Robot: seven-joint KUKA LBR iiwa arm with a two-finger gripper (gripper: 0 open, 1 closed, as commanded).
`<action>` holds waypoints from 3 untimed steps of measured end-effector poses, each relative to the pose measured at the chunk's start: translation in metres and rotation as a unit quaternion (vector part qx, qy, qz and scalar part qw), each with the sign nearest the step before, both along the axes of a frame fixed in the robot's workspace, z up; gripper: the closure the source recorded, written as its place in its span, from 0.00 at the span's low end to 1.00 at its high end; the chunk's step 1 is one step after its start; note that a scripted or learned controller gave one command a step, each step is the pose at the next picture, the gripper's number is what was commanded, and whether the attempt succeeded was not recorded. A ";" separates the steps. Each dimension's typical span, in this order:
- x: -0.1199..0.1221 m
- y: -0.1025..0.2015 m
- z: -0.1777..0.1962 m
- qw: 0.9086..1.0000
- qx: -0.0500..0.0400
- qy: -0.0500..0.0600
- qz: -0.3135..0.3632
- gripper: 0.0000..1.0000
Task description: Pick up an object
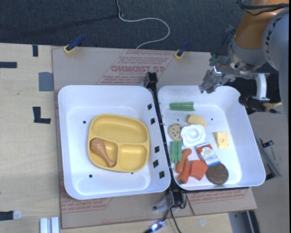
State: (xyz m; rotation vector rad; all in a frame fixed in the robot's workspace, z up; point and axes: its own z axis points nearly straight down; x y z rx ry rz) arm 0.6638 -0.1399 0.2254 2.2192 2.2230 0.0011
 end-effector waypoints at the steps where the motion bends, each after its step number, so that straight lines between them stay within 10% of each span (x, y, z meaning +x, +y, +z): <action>1: -0.034 0.047 0.008 1.000 0.000 0.002 0.001 1.00; 3: -0.090 0.145 0.007 1.000 0.001 0.002 0.002 1.00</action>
